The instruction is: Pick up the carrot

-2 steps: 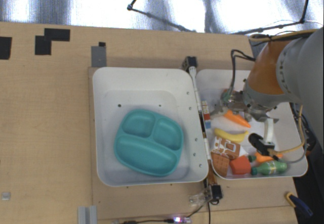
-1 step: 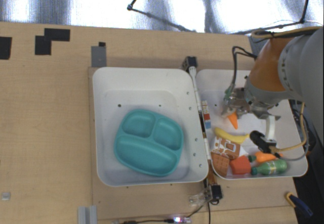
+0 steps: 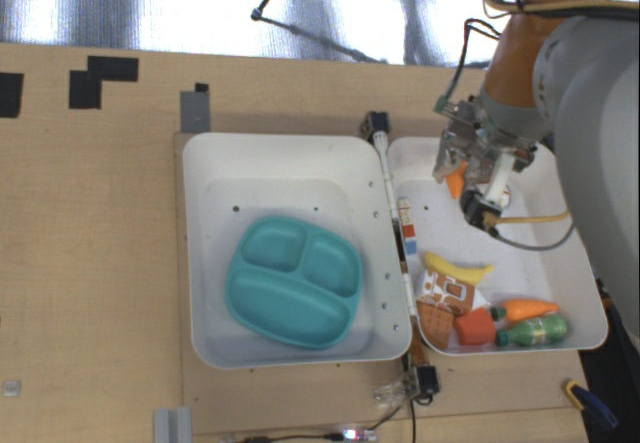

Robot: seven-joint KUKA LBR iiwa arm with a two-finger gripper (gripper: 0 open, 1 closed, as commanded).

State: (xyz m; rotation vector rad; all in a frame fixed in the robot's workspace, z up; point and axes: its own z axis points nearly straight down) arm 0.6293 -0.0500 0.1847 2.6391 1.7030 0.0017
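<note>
Carrot lies just beside bottle; your gripper, whose grip you cannot tell, may grab the bottle instead.

Two white bins sit side by side on the table. The left bin holds a teal divided plate. In the right bin, a banana, a carrot, a green bottle and a red block cluster near the front edge. The end effector hangs over the bin's far part, with something orange at its fingertips, well apart from the carrot.
</note>
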